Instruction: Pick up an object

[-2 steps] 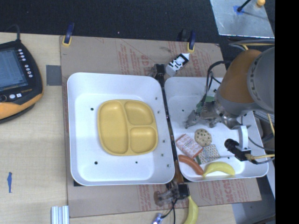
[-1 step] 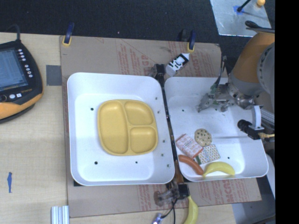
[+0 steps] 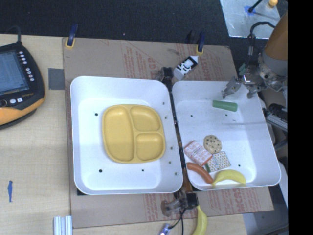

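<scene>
**benchwatcher:** Wooden bench (image 3: 34, 151) with a brown cardboard sheet (image 3: 127, 58) clamped on top, and the two white bins sit side by side on that. Left bin (image 3: 88, 175) has a yellow divided plate (image 3: 133, 132) lying flat in the middle. Right bin (image 3: 254, 146) has all the small stuff. Orange-and-grey control pendant (image 3: 17, 84) lies off at the bench's left edge.

**gripfan:** What's in the right bin exactly? And where's the gripper?

**benchwatcher:** Green block (image 3: 224, 105) lies near the bin's far edge, on its own, well apart from the rest. Down in the near corner it's a cluster: round cookie (image 3: 212, 143), a pink wafer pack (image 3: 198, 153) just beside it, another checkered packet (image 3: 219, 160), a hot dog (image 3: 199, 173) and a banana (image 3: 230, 177) against the near wall. The gripper (image 3: 240, 88) hovers over the far right corner of that bin, just beside the green block, up and to its right, not touching it. Fingers look spread apart, nothing between them.

**gripfan:** So nothing picked?

**benchwatcher:** Nope, everything's lying on the bin floor. Also a second banana (image 3: 200, 220) lies outside on the cardboard, near the front edge, and a black-and-white thing (image 3: 186, 66) sits behind the bins.
</scene>
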`<control>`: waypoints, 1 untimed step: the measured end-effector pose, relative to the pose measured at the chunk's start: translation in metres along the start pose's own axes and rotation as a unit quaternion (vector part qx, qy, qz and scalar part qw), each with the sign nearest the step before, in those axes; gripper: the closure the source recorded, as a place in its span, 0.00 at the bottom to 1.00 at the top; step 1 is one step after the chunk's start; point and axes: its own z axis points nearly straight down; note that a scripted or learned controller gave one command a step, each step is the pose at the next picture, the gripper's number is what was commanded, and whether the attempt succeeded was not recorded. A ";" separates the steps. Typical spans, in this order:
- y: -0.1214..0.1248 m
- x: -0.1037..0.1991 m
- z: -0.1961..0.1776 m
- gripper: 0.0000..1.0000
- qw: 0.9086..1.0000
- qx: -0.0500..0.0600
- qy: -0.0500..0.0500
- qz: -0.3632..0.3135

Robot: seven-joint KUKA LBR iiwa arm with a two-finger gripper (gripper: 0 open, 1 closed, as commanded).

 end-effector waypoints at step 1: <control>-0.001 0.000 0.068 0.00 1.000 0.003 0.001 -0.001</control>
